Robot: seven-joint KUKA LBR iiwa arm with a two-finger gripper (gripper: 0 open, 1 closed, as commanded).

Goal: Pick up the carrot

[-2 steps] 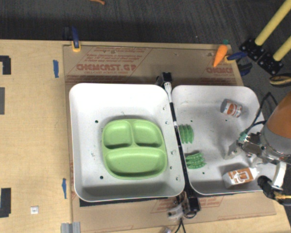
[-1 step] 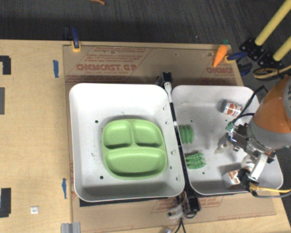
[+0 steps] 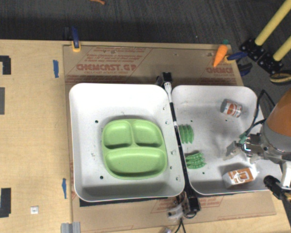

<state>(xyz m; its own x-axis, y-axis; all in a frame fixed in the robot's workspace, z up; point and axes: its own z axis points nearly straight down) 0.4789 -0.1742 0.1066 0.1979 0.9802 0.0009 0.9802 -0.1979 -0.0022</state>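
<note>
on the cardboard-covered bench [image 3: 34, 130], carrot [image 3: 219, 55] lying outside the bins beyond the right bin [image 3: 203, 98], well apart from the gripper [image 3: 236, 148], low inside it, fingers spread, holding nothing.

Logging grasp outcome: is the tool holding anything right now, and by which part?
Nothing held. The tool hangs over bare floor of the right bin, fingers spread, nothing between them. The carrot lies outside, on the board behind that bin.
</note>
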